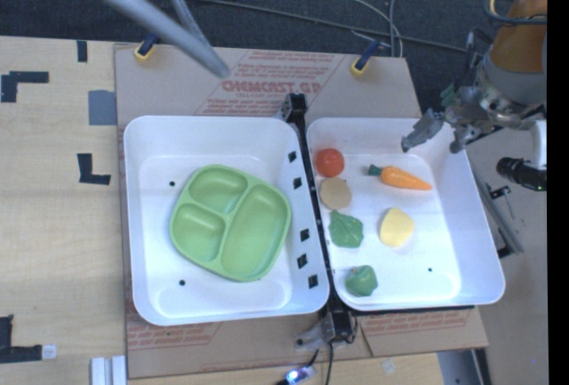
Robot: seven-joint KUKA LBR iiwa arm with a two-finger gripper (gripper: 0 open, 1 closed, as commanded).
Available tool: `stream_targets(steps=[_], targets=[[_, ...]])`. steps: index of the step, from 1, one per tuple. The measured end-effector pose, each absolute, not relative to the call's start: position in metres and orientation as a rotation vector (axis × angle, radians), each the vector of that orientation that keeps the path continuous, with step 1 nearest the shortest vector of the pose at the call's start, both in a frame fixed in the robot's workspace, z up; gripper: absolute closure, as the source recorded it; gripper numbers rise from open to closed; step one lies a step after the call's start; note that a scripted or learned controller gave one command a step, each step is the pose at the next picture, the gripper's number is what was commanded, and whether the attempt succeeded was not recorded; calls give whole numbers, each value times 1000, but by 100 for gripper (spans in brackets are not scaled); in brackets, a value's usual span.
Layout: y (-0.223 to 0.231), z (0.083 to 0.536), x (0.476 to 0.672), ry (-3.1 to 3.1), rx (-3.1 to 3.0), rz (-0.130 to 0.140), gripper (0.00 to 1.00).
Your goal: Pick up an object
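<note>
The right bin holds several toy foods: a red tomato, an orange carrot, a tan round piece, a yellow piece, a green leafy piece and a green broccoli-like piece. My gripper hangs above the bin's upper right corner, up and to the right of the carrot. Its two fingers stand apart, open, with nothing between them.
The left bin holds a green divided plate. A black divider runs between the bins. Cardboard lies under both, with yellow clamps at its far corners. Cables trail behind the bench.
</note>
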State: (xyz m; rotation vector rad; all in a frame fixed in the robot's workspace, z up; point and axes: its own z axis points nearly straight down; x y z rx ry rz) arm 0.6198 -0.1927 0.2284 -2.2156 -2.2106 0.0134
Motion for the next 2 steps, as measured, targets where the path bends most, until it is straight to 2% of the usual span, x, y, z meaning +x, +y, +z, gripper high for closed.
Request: stream_targets(steps=[1,2], targets=[[-192,237,623,-2222,-2220,2,0],[-185,188,627,-2220,-2218,7,0]])
